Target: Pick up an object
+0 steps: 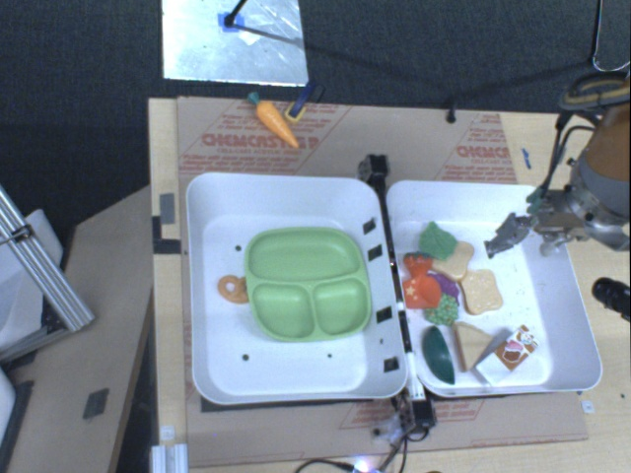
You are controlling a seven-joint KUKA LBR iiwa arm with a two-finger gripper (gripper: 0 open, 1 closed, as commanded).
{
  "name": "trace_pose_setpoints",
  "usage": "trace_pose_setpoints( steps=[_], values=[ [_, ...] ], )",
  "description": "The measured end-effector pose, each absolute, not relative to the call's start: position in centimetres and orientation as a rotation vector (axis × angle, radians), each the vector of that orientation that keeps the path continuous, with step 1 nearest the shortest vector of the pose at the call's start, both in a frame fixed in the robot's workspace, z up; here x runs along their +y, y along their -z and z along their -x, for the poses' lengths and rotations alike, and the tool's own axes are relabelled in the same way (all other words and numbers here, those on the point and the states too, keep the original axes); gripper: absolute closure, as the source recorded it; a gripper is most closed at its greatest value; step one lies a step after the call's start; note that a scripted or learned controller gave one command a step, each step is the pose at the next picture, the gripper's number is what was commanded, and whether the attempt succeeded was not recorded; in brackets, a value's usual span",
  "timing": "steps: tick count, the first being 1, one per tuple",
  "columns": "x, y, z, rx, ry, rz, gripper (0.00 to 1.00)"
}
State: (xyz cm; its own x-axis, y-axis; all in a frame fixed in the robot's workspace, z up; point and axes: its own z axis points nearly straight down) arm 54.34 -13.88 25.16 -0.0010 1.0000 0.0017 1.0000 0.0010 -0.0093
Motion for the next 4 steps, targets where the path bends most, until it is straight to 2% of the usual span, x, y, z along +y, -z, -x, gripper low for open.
trace_pose_setpoints(
  steps=[1,2,4],
  values=[
    [-13.9,-25.7,-54.6,-2.226,0.002,2.218,0.0],
    [-13.8,-19.7,-53.8,-2.221,-0.003,2.218,0.0],
    [-13.0,-10.7,-52.6,-2.221,0.001,2.22,0.0]
  ],
)
